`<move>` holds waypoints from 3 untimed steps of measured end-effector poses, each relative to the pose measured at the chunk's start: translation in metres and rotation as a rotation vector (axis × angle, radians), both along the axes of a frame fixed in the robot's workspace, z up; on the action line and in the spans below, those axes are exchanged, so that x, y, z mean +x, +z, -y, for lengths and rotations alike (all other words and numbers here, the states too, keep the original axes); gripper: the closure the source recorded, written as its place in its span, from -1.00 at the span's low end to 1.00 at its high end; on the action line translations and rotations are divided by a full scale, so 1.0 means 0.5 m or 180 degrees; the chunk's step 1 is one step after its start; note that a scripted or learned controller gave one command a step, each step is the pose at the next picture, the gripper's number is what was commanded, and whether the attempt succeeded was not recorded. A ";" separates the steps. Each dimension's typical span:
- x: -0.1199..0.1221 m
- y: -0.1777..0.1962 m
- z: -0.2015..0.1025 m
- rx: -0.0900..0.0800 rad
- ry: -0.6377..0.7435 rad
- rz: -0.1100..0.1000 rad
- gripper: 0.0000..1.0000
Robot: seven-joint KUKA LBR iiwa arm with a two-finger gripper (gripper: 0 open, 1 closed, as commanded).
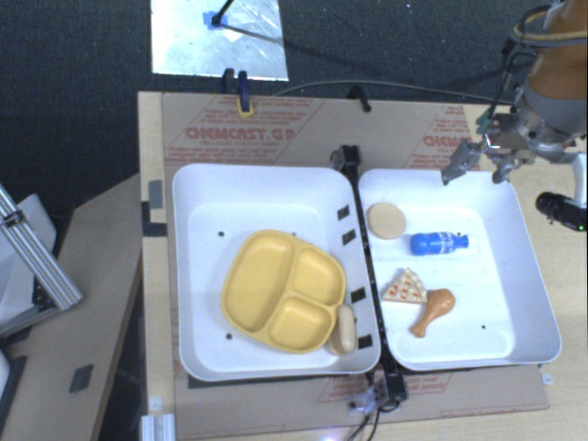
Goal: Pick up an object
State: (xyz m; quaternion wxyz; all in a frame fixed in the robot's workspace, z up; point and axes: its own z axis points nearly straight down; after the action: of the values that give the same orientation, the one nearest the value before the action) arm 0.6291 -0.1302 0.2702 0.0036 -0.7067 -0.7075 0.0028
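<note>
While the hand (479, 164) is positioned above the far right corner of the right bin (528, 246), its two fingers are seen spread apart with nothing between them, so it is to be treated as open and empty. No object is held.

Four candidate objects lie in the right bin. Nearest to the hand is the blue bottle (438, 243), which is found lower in the view and slightly to the left of the hand. It lies on its side, with its long axis running roughly left to right across the view; a grasp across the short width is judged to be the likely requirement. A round tan disc (387, 220) lies just beside it, further left, near the divider between the bins. Further down, a wedge-shaped slice (404, 288) and a brown drumstick (433, 311) lie close together, the drumstick set at a slant.

In the left bin (197, 246), a yellow divided tray (283, 289) is seen, with a pale bread roll (344, 328) touching its near right edge.
</note>
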 end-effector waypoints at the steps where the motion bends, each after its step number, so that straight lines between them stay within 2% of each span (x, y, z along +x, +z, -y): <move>1: 0.004 0.013 -0.001 -0.0005 0.0007 0.0033 -1.00; 2: 0.016 -0.098 -0.017 -0.0003 0.0015 0.0024 -1.00; 3: 0.028 -0.187 -0.006 -0.0006 0.0003 0.0032 -1.00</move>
State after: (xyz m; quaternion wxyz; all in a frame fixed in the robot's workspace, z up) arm 0.6431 -0.1274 0.1768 -0.0007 -0.7064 -0.7078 -0.0001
